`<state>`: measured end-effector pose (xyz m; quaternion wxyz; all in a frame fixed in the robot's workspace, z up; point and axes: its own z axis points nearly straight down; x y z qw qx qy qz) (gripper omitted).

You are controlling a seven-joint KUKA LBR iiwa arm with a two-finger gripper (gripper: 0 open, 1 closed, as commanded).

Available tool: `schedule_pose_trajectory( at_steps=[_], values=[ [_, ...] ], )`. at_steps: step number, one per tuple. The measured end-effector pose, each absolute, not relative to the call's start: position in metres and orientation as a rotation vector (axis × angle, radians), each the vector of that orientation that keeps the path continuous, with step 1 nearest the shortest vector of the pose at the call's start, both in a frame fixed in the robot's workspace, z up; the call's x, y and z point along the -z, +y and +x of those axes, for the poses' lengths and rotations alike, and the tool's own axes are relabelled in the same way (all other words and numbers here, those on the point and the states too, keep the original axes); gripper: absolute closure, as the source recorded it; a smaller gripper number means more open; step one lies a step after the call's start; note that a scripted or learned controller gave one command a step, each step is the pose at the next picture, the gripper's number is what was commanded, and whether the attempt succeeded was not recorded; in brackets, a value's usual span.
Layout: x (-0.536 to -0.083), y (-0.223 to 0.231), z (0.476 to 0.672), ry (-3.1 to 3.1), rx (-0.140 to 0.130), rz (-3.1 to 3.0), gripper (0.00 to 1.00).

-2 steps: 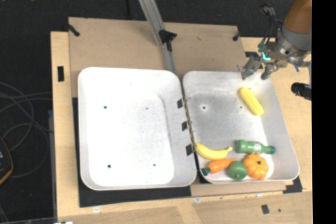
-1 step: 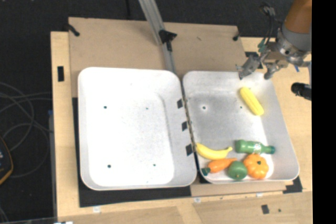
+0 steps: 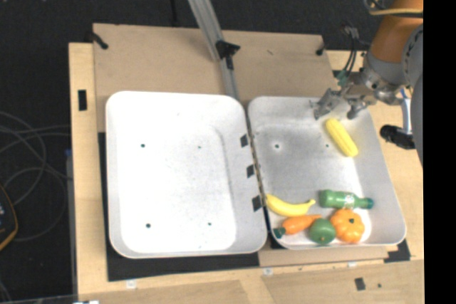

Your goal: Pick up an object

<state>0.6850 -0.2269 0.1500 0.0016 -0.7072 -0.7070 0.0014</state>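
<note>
Gripper [image 3: 340, 105] sits over the right bin's [image 3: 299, 153] far right corner, fingers spread, nothing between them. Corn [image 3: 341, 137] lies just beside it, toward the bin's right edge. Banana [image 3: 288, 206], bottle [image 3: 344, 200], carrot [image 3: 298, 224], pepper [image 3: 323, 231] and pumpkin [image 3: 348, 224] crowd the near edge. Risk: the corn is round and angled, so an off-centre close likely rolls it away or clips the bin wall.
</note>
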Motion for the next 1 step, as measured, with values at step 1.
schedule_pose_trajectory(
  at_steps=[1],
  values=[
    [-0.1029,-0.2267,0.6857,-2.222,0.000,-2.220,0.00]
  ],
)
